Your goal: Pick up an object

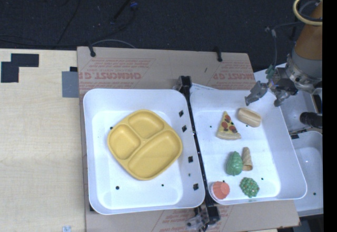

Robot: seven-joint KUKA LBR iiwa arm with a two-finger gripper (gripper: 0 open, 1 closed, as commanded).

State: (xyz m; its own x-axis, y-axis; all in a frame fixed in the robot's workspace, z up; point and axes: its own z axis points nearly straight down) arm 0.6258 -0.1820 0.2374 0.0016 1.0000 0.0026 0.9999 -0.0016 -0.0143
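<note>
The right bin (274,173) holds several toy foods: a pizza slice (228,125), a tan bread roll (249,117), a green vegetable (234,163), a small beige cone (246,158), a red-pink round piece (220,190) and a green bumpy piece (249,187). My gripper (268,94) hangs above the bin's far right corner, up and to the right of the bread roll. Its two grey fingers are spread apart with nothing between them.
A yellow divided plate (145,143) lies in the left bin (100,115). A black divider (192,141) runs between the bins. Cardboard (158,70) lies under both bins. The arm's orange band (310,31) is at the far right.
</note>
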